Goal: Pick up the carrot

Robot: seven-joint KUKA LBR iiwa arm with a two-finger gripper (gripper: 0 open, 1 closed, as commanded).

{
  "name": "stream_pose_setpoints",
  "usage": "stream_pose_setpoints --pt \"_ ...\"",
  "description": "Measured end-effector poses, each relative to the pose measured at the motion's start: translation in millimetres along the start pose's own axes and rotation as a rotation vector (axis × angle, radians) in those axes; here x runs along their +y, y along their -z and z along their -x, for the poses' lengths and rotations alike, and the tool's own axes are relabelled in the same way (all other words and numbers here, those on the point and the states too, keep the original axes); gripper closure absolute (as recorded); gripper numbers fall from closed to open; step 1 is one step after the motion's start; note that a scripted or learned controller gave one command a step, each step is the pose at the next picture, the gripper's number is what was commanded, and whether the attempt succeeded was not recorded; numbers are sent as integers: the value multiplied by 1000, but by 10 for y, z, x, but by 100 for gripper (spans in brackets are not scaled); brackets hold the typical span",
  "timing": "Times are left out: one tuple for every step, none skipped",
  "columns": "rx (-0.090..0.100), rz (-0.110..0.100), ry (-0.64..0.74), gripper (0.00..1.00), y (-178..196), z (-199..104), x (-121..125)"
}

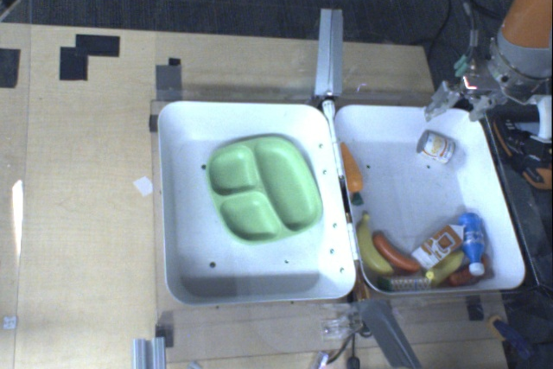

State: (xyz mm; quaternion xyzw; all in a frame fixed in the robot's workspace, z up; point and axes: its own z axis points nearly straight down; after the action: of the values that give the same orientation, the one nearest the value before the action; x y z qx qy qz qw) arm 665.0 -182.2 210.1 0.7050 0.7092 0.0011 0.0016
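The slim orange carrot (350,169) is seen lying against the left wall of the right white bin (497,186), well apart from the grey two-finger gripper (456,102), whose fingers are spread and hold nothing; no label is legible.

Orange carrot (350,169) lengthwise against the right bin's (510,212) left wall.

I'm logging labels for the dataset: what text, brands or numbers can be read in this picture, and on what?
None can be read.
Can: label too blurred.
Small carton: print too small.
Blue bottle: label too small.
Black patches on the bench: plain shapes, no letters.
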Motion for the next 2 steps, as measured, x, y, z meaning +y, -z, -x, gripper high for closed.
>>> stream_pose_setpoints --pt "1 0 62 0 -1047 -936 51" --pt "-1 7 68 100 -920 -950 74"
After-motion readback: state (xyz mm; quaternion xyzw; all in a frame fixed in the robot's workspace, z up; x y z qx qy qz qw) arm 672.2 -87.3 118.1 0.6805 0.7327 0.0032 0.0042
